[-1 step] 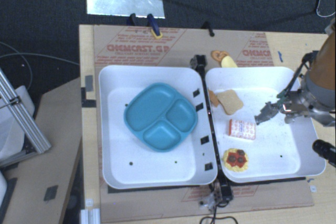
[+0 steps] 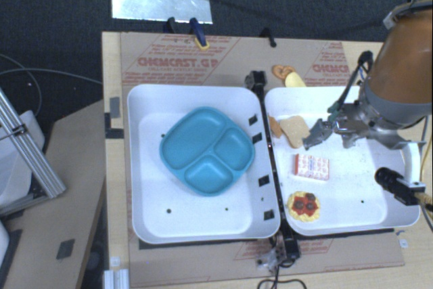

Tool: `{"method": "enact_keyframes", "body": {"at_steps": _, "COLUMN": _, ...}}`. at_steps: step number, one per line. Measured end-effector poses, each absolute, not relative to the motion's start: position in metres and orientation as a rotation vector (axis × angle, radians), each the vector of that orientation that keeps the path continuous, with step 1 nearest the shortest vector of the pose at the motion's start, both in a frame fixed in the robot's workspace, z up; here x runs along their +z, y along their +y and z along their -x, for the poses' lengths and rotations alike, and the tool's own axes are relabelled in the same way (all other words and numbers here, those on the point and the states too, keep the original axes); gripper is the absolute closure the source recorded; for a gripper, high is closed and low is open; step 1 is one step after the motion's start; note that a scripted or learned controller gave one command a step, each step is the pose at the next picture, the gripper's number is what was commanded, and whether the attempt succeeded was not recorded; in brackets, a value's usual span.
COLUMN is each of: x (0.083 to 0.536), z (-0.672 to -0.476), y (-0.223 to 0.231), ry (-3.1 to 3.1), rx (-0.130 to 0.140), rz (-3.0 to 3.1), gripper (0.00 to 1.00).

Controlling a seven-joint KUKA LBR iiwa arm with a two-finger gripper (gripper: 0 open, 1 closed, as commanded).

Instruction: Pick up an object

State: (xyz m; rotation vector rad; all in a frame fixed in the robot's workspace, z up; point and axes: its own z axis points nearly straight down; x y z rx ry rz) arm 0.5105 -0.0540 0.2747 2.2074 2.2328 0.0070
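Cardboard-topped bench (image 2: 223,51) under two white bins (image 2: 145,166).

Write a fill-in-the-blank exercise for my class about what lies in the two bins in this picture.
1. The blue divided plate lies in the ____ bin.
2. The toy pizza lies nearer the camera than the red and white ____.
3. The gripper hangs over the ____ bin, beside the toy bread slice.
4. The yellow toy lies ____ the bins, on the cardboard.

Missing words: left; box; right; outside
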Motion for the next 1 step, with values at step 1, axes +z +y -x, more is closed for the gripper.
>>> {"method": "enact_keyframes", "body": {"at_steps": 1, "x": 0.1820, "z": -0.5495, "y": 0.0202, "ry": 2.238, "rx": -0.002, "rz": -2.213, "gripper": 0.00}}
